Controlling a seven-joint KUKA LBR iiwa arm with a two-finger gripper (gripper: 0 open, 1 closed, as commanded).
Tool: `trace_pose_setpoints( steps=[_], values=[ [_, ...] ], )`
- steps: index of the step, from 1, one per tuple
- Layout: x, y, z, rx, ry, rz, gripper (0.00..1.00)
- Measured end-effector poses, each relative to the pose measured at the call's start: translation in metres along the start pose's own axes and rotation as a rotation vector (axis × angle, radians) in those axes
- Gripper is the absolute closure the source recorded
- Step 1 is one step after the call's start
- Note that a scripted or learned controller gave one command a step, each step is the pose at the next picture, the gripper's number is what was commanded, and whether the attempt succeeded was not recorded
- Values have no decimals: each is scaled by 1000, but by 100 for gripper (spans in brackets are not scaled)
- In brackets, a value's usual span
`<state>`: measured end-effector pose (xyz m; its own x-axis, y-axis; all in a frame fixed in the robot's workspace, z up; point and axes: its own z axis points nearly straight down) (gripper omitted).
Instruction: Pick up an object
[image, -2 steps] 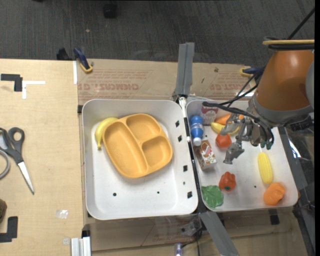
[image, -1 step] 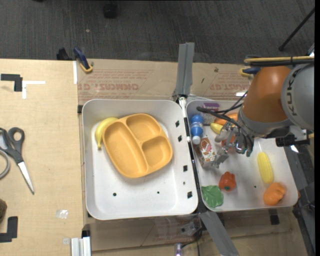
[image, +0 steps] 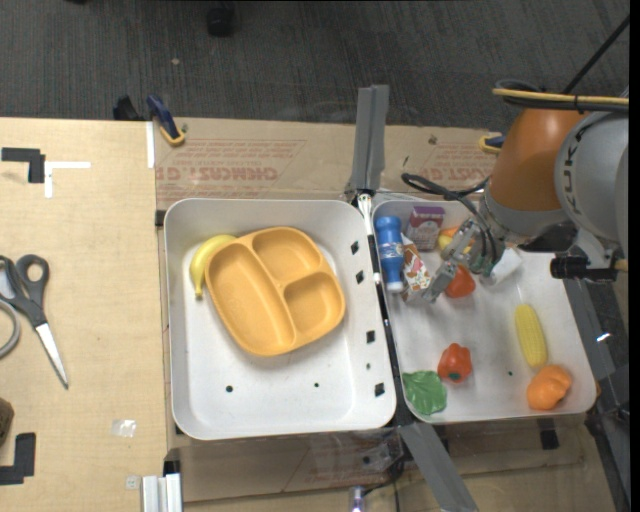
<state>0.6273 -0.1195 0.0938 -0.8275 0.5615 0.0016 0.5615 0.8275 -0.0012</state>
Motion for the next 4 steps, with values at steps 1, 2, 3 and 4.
trace_pose_setpoints(
  steps=[1,2,3,4],
  values=[
    [60,-36,2,-1,-3,-76,0],
    [32,-2,1,-2,-6,62,0],
    [68,-33,2,-1,-3,142,0],
    [-11,3,6,18,23,342,0]
  ],
)
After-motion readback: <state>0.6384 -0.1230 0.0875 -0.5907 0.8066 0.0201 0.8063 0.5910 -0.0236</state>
